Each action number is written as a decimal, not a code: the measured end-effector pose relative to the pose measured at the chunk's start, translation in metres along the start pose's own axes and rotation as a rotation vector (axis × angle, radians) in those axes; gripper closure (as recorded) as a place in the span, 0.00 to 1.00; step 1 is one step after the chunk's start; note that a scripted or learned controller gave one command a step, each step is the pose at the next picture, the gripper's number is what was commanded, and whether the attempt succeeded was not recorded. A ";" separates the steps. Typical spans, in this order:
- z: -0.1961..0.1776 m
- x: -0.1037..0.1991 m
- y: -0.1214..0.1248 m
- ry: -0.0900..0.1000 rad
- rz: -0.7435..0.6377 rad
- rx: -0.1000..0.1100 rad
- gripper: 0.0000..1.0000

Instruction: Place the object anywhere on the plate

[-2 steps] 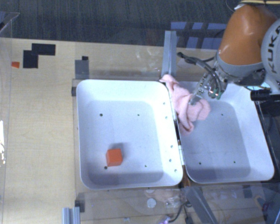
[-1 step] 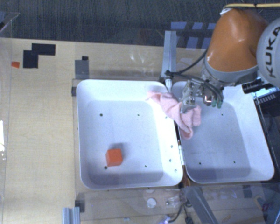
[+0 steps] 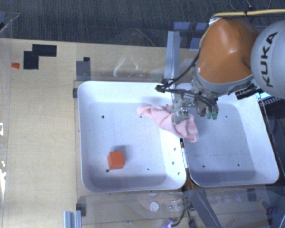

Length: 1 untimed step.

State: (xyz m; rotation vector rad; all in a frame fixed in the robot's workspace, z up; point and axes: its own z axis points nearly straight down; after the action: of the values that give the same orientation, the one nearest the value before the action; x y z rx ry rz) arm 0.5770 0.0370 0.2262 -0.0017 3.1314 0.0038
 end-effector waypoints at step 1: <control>-0.009 0.023 0.043 0.000 -0.005 -0.001 1.00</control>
State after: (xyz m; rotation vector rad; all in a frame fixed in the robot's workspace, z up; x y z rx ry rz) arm 0.5542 0.0799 0.2351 -0.0088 3.1310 0.0052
